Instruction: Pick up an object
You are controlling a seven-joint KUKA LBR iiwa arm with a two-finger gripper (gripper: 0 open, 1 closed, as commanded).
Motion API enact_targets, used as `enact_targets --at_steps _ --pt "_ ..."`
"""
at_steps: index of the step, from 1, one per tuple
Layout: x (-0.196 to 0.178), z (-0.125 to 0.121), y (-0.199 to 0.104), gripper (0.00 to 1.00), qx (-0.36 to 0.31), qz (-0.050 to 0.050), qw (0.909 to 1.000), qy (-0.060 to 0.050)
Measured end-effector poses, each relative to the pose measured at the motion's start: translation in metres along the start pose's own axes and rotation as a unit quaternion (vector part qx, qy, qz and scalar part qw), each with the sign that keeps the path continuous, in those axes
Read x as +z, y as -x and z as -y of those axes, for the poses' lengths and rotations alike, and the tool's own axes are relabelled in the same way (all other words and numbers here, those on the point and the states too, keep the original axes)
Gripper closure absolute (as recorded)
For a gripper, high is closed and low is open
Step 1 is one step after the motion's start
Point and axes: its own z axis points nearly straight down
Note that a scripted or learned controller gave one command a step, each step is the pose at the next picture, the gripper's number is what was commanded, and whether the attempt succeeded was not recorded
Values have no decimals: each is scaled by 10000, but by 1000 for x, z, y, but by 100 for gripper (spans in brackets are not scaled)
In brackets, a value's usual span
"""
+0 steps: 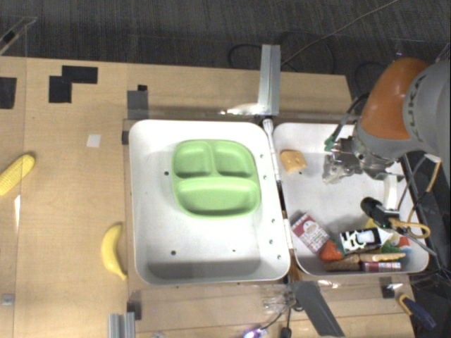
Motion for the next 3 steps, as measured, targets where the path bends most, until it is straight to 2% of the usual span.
enact_targets --at_steps 1,2,3 --pt "42 -73 -15 0 1949 -5 9808 53" --pt "-19 -6 19 0 501 0 9987 13" --pt "40 36 57 0 635 -3 9980 74"
